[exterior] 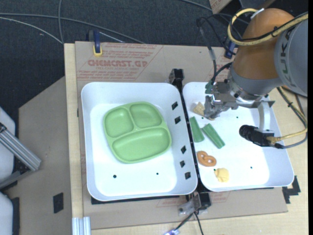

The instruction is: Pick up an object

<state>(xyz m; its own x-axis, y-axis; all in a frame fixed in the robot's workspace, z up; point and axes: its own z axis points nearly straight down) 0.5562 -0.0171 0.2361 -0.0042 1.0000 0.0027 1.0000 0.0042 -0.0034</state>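
Pale beige piece (pixel 198 108) sits by the right bin's (pixel 274 177) left wall, just beside the lowered gripper (pixel 212 110), so it's the likely target. Can't tell if the gripper is spread or closed. Green sticks (pixel 213 135), pretzel (pixel 206 159) and yellow lump (pixel 222 175) lie apart nearby, each pickable.

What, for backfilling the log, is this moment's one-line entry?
tool over right bin | tan piece beside it | green plate in left bin

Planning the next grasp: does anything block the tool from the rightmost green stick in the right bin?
Nothing visible does: the tool hangs just beyond the rightmost green stick, with no object between them.
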